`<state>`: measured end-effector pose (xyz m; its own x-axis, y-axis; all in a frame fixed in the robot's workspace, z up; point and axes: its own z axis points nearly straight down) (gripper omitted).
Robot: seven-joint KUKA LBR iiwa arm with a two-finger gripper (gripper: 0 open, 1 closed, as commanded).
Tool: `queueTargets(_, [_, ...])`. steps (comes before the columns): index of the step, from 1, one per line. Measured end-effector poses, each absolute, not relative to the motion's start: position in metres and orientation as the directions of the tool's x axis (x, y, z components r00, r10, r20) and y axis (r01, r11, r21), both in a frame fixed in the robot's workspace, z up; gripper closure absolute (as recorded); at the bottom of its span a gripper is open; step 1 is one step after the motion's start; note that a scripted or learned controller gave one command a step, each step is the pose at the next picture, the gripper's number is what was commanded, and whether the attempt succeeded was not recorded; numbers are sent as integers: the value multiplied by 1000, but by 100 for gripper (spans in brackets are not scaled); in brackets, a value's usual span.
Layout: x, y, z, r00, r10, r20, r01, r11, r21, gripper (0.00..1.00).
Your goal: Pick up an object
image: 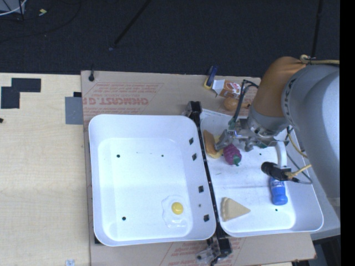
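Nearly there: the approach step

Evidently the arm is at the approach stage of the pick. The grey two-finger gripper sits low in the right-hand shallow white bin, near its back left corner. It is just above and seemingly touching a small purple rounded toy with a green tip. Whether the gripper is wide, narrow or already clamped on anything cannot be told from this slanted view, so no grasp can be claimed.

The purple toy looks like the likeliest target. Just beside it, against the bin's left wall, lies a flat yellow-tan piece. A tan wedge-shaped slice lies near the front edge and a small blue bottle towards the right side. The left-hand white bin holds a white toy fried egg with a yellow yolk near its front right corner.

The next move probably calls for closing squarely on the purple toy without catching the yellow-tan piece, then a straight lift.

The brown cardboard sheet under the bins carries red print, upside down and not safely readable. A small red-and-white packet behind the right bin is too small to read.
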<state>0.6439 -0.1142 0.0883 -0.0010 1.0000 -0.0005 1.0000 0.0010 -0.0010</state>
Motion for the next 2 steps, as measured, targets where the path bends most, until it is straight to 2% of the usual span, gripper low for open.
queueTargets(1, [644,-114,98,-4,1000,0,1000,4,-3,100])
queueTargets(2, [647,-82,257,-3,1000,-1,1000,3,16,100])
